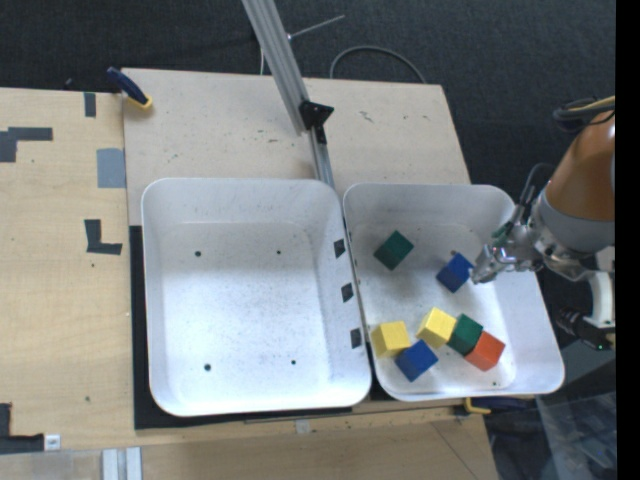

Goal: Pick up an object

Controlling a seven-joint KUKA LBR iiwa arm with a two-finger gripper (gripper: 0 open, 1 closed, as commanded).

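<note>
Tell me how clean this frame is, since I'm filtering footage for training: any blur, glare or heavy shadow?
Camera view: lighting is even and soft, with faint shadows under the blocks, such as the dark green block; the white bins look bright but not blown out; the pincer is small and slightly soft, its fingers hard to resolve; no obvious motion blur.

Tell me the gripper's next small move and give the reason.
Probably a short lowering onto the blue block in the right bin. The gripper sits right beside that block, at its right edge, and the view does not show the block between its fingers. The block stands apart from the cluster of blocks nearer the front, so it looks like the easiest target.
</note>
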